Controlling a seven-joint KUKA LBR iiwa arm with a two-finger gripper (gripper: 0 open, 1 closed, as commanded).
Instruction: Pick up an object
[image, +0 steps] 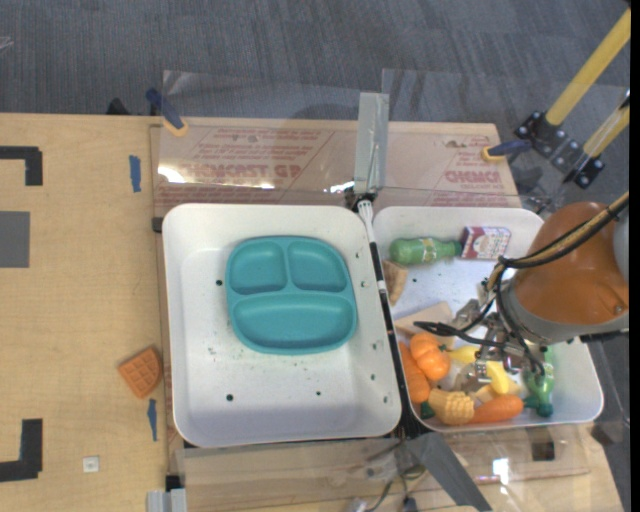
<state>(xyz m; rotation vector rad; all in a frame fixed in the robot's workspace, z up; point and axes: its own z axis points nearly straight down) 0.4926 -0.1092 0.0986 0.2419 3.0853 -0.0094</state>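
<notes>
From the camera above, my arm (575, 275) comes in at the right edge of the frame, its orange band sitting over the right bin (590, 395). My hand (490, 360) hangs low in the lower middle of that bin, right among the pile of toy food. I cannot tell how it is set, since wires and the wrist cover it, and I see nothing clearly caught in it.

Around my hand lie the things I could take: an orange pumpkin-like piece (428, 358) just left of it, a yellow corn cob (455, 405) below and to the left, an orange carrot (498, 407) beside the corn, and a green piece (542, 385) to the lower right. Toward the top of the bin, well apart from my hand, a green bottle (425, 249) lies on its side, and a small white and purple carton (485, 241) rests just right of it.

The left bin (190, 330) fills the middle of the frame and holds a teal divided plate (290, 292), flat, with three compartments.

Out on the surface (70, 300), at the lower left of the frame, an orange waffle-like piece (140, 371) lies by itself, near the left bin's outer wall.
</notes>
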